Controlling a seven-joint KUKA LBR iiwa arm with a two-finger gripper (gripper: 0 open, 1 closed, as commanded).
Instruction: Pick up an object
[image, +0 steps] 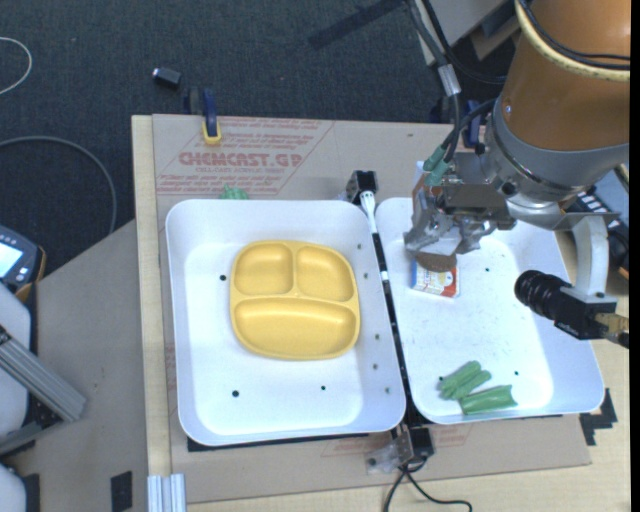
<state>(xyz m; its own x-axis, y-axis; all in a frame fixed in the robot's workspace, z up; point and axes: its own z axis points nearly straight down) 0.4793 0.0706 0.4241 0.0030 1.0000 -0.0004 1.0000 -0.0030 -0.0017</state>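
Gripper (441, 243) seen over small white-and-red cardboard carton (437, 279), ten o'clock of right white bin (545, 350).
Judged light, crushable; flat sides best pinched. Grip state cannot be told.

The yellow plate (295, 300) takes the middle of the left bin (190, 300), with bare floor all round it. Right of the plate, across the shared rim (392, 320), the gripper (440, 240) hangs over a small carton (437, 280); farther right and nearer the camera lie green pods (477, 390), open floor between them.
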